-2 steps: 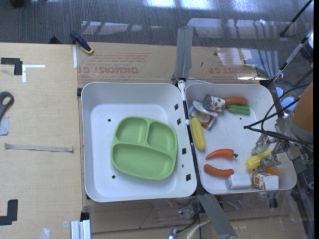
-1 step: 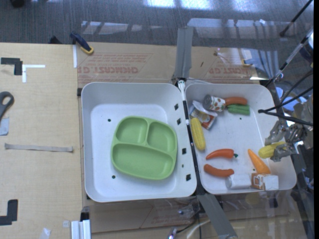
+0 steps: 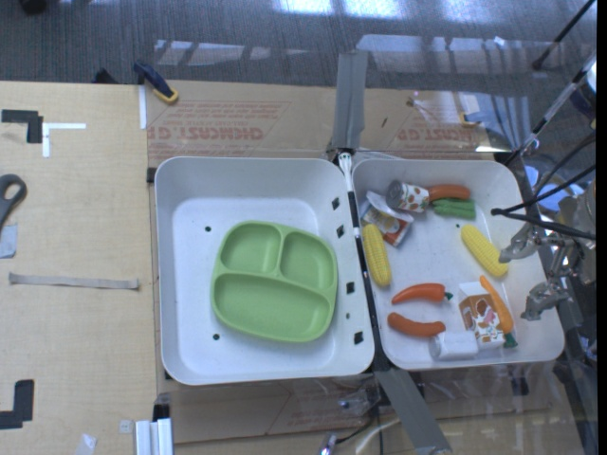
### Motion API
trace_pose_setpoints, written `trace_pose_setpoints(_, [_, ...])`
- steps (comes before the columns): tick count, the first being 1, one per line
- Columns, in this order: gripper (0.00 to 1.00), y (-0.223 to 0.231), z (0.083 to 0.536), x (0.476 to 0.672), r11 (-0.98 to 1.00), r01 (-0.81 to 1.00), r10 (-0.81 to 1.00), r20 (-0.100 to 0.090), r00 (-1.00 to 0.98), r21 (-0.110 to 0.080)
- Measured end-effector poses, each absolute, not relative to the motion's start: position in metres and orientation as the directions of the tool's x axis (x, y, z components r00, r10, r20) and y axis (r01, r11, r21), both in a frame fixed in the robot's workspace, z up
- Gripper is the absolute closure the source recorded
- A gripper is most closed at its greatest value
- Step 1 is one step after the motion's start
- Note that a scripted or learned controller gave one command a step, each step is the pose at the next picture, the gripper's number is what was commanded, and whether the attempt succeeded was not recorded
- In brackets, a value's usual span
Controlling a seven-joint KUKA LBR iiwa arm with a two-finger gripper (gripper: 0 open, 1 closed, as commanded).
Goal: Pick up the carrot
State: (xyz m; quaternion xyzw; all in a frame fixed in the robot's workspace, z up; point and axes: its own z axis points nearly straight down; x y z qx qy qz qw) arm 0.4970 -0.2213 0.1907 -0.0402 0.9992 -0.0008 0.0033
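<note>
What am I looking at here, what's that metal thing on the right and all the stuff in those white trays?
One camera looks down at a slant on a bench with two shallow white bins. The left bin holds a green divided plate. The right bin holds toy food: two corn cobs, red peppers, a small carton and a thin orange carrot, which the robot must pick up. The metal thing is the arm's gripper, at that bin's right edge, holding nothing.

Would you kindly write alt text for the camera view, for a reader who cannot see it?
The two-finger gripper hovers at the right white bin's right edge, beside the slim orange carrot lying among toy corn cobs, sausages and cartons. The left white bin holds a green divided plate.
</note>
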Motion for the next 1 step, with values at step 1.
trace_pose_setpoints(1, [0.0, -0.1833, 0.1104, 0.4939, 0.966, -0.259, -0.259, -0.013, -0.966, -0.01])
